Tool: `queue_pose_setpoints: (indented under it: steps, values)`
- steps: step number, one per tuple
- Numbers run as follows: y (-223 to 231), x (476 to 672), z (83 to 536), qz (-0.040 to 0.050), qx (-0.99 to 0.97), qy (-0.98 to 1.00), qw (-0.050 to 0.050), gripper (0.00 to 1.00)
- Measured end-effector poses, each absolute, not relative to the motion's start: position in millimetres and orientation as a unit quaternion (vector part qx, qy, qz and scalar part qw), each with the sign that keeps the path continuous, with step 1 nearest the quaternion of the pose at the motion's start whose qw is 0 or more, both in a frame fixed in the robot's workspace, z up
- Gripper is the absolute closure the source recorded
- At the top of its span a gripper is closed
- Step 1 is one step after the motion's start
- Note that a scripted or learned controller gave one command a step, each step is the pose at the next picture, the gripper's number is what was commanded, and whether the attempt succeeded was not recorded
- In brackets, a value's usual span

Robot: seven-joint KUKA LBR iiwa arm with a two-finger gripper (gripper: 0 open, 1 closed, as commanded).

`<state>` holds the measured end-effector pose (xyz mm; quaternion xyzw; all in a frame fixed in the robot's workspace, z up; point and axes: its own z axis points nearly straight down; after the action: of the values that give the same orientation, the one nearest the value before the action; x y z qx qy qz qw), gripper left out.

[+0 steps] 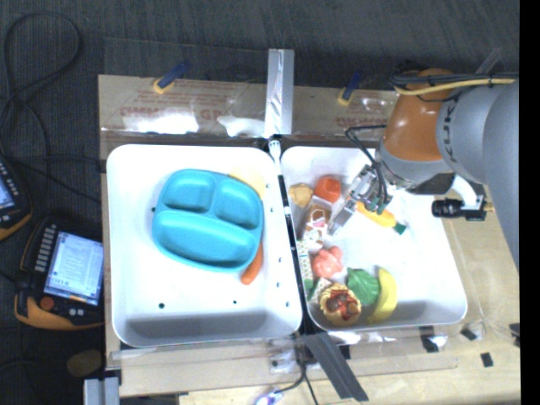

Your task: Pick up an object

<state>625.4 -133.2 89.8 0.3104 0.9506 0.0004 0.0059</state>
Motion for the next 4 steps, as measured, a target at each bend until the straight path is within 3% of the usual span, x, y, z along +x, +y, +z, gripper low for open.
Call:
queue_pose_setpoints:
  steps: [1, 2, 3, 4]
  values:
    - [-163, 631.4, 94, -0.0018, 0.259, 0.966, 0.002, 0.0]
    - [-162, 632.4, 104, -0.0035, 0.257, 0.966, 0.003, 1.0]
    - [-108, 606.2, 152, -0.0009, 0.463, 0.886, 0.0, 1.0]
    - [-109, 606.2, 152, -0.0013, 0.463, 0.886, 0.0, 0.0]
